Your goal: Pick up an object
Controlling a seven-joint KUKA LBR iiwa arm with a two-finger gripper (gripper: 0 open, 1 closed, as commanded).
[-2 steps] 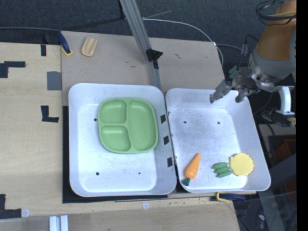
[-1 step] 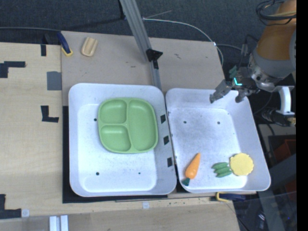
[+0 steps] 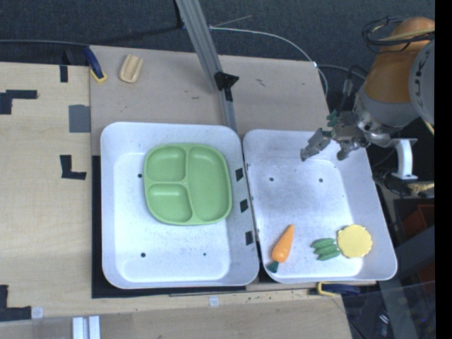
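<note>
Carrot (image 3: 282, 243), pineapple (image 3: 351, 242) at near rim; gripper (image 3: 328, 149) spread, nothing held.

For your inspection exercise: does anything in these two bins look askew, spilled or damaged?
Nothing stands out. The green divided plate lies flat in the left bin; the toy carrot and yellow toy rest in the right bin. The hand hovers over its far edge, fingers apart.

Two white bins side by side on bench. In left bin (image 3: 120, 189): green divided plate (image 3: 188, 183), toward far side. In right bin (image 3: 367, 210): orange carrot (image 3: 283, 243) at near left, yellow pineapple (image 3: 346, 243) with green leaves at near right, apart from carrot. Gripper (image 3: 327, 150) over right bin's far edge, fingers spread, nothing between them. Tan block (image 3: 131, 68) on bench, far left.
</note>
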